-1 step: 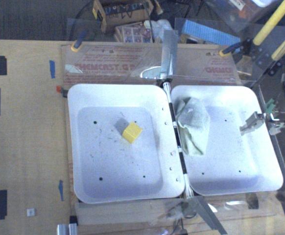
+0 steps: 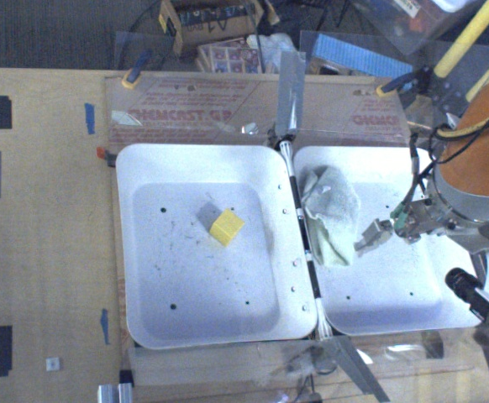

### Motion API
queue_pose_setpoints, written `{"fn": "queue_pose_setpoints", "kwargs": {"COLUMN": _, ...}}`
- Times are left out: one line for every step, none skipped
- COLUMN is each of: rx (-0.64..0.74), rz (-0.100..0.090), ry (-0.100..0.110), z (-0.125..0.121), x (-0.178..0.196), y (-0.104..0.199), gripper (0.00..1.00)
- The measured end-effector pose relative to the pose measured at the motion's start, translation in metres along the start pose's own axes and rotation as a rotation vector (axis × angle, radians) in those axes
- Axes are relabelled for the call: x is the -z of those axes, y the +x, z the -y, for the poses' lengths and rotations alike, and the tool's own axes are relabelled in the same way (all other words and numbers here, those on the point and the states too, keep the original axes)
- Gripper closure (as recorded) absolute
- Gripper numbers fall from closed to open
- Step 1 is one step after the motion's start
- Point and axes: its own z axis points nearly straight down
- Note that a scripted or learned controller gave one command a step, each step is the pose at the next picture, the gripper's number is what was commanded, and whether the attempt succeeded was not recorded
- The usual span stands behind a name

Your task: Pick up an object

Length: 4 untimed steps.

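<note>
From my seat I see the gripper point(image 2: 377, 233) low over the right bin point(image 2: 396, 309), its tip just beside the crumpled white cloth point(image 2: 328, 212) that lies against that bin's left wall. I cannot tell how far it is open, nor whether it has hold of the cloth. In the left bin point(image 2: 144, 183) a yellow block point(image 2: 226, 227) sits near the middle, well apart.
</note>
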Motion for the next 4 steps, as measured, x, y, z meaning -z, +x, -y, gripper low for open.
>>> {"fn": "queue_pose_setpoints", "kwargs": {"rx": 0.345, "rz": 0.0, "ry": -0.001, "z": -0.001, "x": -0.03, "y": 0.023, "gripper": 0.0}}
{"fn": "queue_pose_setpoints", "kwargs": {"rx": 0.999, "rz": 0.007, "ry": -0.007, "z": -0.042, "x": 0.003, "y": 0.007, "gripper": 0.0}}
{"fn": "queue_pose_setpoints", "kwargs": {"rx": 1.459, "rz": 0.005, "ry": -0.004, "z": -0.027, "x": 0.011, "y": 0.012, "gripper": 0.0}}
{"fn": "queue_pose_setpoints", "kwargs": {"rx": 1.866, "rz": 0.01, "ry": -0.006, "z": -0.033, "x": 0.064, "y": 0.013, "gripper": 0.0}}
